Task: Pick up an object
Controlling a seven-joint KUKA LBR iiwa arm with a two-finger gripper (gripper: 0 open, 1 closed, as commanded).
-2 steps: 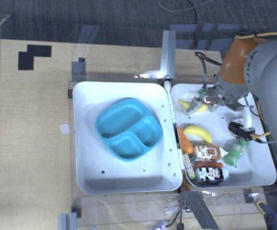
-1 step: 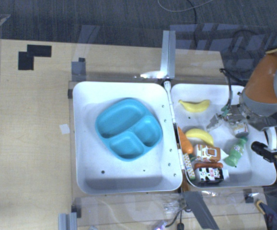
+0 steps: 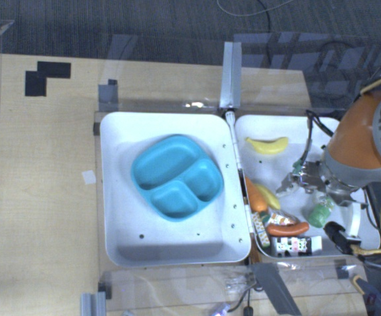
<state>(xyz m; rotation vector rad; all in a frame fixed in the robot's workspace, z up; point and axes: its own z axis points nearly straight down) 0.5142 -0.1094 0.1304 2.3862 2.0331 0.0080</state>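
My end effector (image 3: 300,178) hangs over the middle of the right bin (image 3: 289,127), and I cannot tell how it is set or whether it has anything. The nearest pickable thing, a red sausage-shaped toy (image 3: 287,228), lies just below and slightly left of it, long axis running left-right across the bin's near end.

No text, brand or number can be read here. A small flat packet (image 3: 296,245), lying just below the jaws at the near edge of the right bin (image 3: 279,166), carries dark printed marks on a white face, too small and blurred to make out.
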